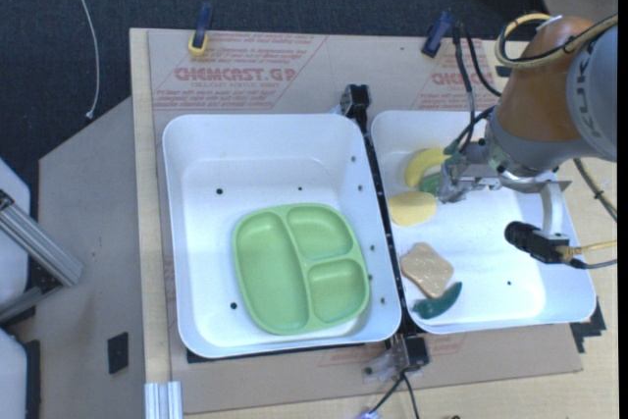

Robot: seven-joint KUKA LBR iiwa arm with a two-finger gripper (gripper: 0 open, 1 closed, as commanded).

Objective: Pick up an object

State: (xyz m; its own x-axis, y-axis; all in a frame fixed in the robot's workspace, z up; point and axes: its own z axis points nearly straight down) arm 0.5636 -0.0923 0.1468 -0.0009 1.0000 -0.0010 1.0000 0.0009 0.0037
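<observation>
Reaching into the right bin [549, 304], the gripper [453, 183] hangs over yellow pieces.
Lower centre-right lies a teal piece [439, 302] touching a tan sponge [427, 268]; farther up, a pale yellow lemon [411, 207], then a yellow banana [424, 164] beside the pincer, whose state cannot be told.

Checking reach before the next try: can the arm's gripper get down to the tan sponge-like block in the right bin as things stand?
Probably yes. The tan block lies uncovered on the right bin's floor, a teal piece touching its near edge. The gripper sits beside the yellow items, nothing between.
</observation>
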